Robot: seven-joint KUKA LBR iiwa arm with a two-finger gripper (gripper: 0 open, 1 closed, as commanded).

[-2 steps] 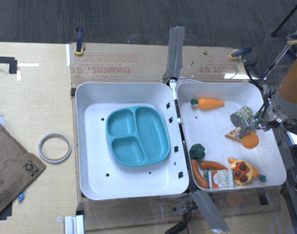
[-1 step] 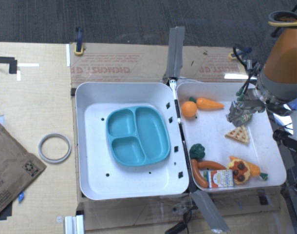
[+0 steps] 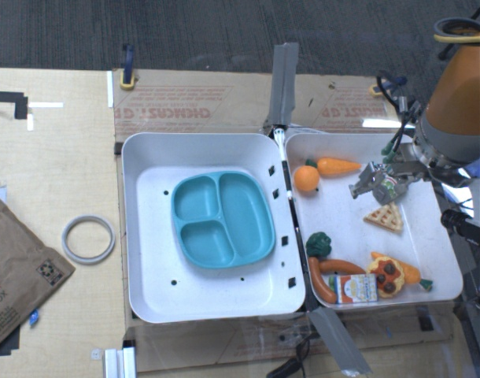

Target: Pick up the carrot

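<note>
The carrot [image 3: 337, 165] is a small orange tapered piece lying on its side near the back of the right bin [image 3: 429, 235], its thin tip pointing right. My gripper [image 3: 367, 184] hangs over that bin just right of and slightly nearer than the carrot's tip, apart from it. The grey wrist and orange band of the arm rise behind it at the right. An orange ball [image 3: 306, 179] rests beside the carrot's thick end.
A waffle wedge [image 3: 384, 218] lies just below the gripper. Along the right bin's front are broccoli [image 3: 318, 245], a hot dog [image 3: 333, 269], a juice box [image 3: 355, 288] and a pizza toy [image 3: 389, 272]. The left bin [image 3: 145, 211] holds a teal divided plate [image 3: 223, 219].
</note>
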